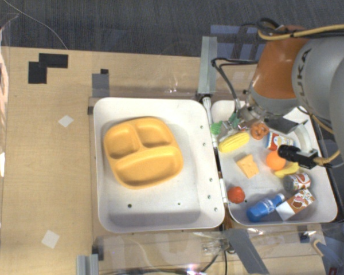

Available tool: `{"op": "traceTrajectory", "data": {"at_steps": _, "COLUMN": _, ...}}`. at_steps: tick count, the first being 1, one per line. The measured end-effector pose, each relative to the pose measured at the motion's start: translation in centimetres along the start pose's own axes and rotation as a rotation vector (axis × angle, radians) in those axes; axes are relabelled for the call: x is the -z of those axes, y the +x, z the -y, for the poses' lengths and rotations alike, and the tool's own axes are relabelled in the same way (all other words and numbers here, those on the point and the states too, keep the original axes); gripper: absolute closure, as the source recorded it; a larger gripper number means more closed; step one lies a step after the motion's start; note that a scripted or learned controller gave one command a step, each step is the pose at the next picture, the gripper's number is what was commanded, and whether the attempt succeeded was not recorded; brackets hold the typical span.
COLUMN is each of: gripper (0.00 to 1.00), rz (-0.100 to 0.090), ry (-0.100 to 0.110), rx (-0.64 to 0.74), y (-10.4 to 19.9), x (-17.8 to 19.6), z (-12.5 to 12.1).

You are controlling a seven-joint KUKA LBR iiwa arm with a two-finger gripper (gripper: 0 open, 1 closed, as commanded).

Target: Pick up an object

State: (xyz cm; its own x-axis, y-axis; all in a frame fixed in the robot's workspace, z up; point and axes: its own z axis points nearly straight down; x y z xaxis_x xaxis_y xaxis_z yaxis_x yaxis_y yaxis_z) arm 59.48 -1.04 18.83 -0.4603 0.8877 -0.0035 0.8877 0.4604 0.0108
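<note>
My gripper (245, 118) hangs low over the far left part of the right bin (324, 211), under the arm's orange band. Right below it lie a yellow corn cob (233, 142), a green item (217, 128) by the bin's left wall, and a small orange-brown round piece (258, 132). Nothing can be made out between the fingers. Further toward the front lie a cheese slice (247, 166), a red tomato (236, 195) and a blue bottle (265, 207).
An orange (274, 160), a banana (288, 171), two small cans (298, 181) (301, 199) and a red-and-white carton (278, 141) crowd the bin's right side. The left bin (189, 211) holds a yellow compartment plate (142, 150).
</note>
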Motion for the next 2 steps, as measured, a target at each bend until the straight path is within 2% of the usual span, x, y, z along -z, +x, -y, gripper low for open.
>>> {"op": "traceTrajectory", "data": {"at_steps": 1, "gripper": 1.00, "rz": -0.003, "ry": 0.010, "rx": -0.353, "y": 7.2, "x": -0.4, "z": 2.3}}
{"op": "traceTrajectory", "data": {"at_steps": 2, "gripper": 1.00, "rz": 0.000, "ry": 0.004, "rx": 0.014, "y": 4.2, "x": 4.7, "z": 6.6}}
